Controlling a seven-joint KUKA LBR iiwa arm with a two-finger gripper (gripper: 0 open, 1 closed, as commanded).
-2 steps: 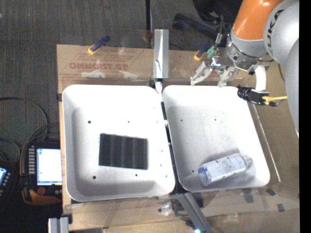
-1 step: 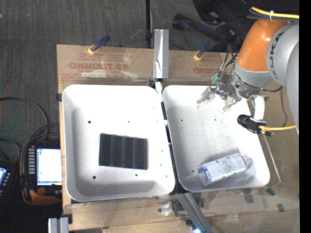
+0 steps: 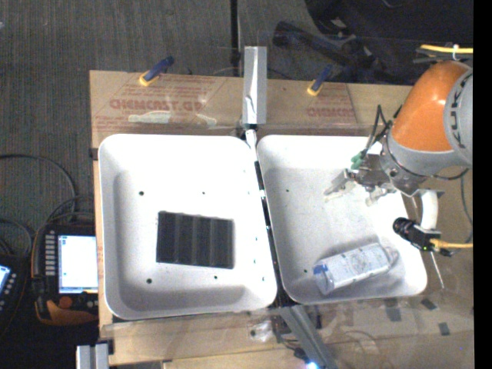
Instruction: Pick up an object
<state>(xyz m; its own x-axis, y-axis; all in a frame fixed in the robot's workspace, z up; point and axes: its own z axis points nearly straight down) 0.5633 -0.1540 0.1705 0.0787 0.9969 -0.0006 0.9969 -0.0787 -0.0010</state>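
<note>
A clear plastic bottle (image 3: 355,266) with a blue end lies on its side near the front of the right bin (image 3: 296,206). In the left bin (image 3: 123,167) a flat black ridged block (image 3: 194,240) rests on the floor. My gripper (image 3: 355,191) hangs over the back right part of the right bin, well behind the bottle and apart from it. Its two pale fingers (image 3: 336,187) are spread open with nothing between them.
The grey and orange arm (image 3: 434,121) covers the right bin's far right corner. A black cable fitting (image 3: 411,231) sticks out by the right rim. A metal post (image 3: 254,91) stands behind the seam between the bins.
</note>
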